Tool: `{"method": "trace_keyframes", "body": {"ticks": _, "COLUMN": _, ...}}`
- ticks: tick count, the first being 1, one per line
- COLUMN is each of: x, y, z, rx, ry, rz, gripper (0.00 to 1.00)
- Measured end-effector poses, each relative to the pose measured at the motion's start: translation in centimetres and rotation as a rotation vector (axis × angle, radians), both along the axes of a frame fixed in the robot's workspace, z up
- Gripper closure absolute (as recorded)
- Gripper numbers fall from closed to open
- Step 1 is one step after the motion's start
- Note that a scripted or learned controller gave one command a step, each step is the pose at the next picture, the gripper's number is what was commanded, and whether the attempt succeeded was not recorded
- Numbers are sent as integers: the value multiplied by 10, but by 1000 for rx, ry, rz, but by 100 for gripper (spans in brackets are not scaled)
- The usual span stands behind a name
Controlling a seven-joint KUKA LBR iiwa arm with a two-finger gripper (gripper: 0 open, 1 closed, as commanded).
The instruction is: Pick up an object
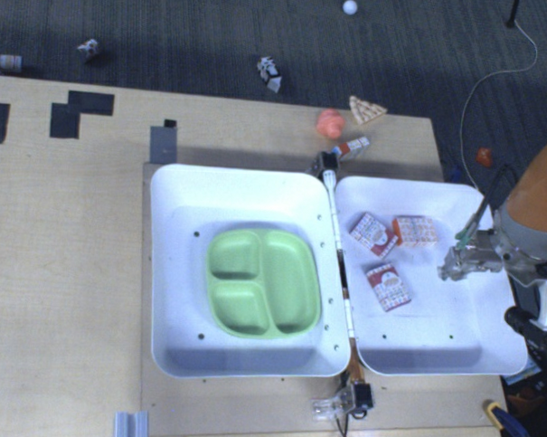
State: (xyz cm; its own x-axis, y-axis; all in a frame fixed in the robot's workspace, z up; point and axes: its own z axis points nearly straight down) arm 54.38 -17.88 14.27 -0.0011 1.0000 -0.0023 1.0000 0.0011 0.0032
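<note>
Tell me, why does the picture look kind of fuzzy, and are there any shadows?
In the camera view everything is a little soft, so the print on the small packets in the right bin is unreadable; the light is even, with faint bluish shadows along the inside walls of the left bin and beneath the green tray; no strong glare.

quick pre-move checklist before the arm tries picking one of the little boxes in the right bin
1. Targets present: three small red and white boxes lie in the right bin, the upper left box, the upper right box and the lower box. ok
2. Lower box apart from the other two: ok
3. Upper two boxes spaced apart: they lie very close, maybe touching. cannot tell
4. Gripper over the right bin: ok
5. Gripper lined up over a box: it is to the right of all three. not ok
6. Fingers free of any object: cannot tell
</note>
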Motion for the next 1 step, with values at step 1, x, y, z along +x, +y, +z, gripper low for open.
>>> {"method": "trace_keyframes", "body": {"ticks": 1, "x": 38, "y": -27, "z": 28, "rx": 1, "ry": -2, "rz": 4, "gripper": 100}}
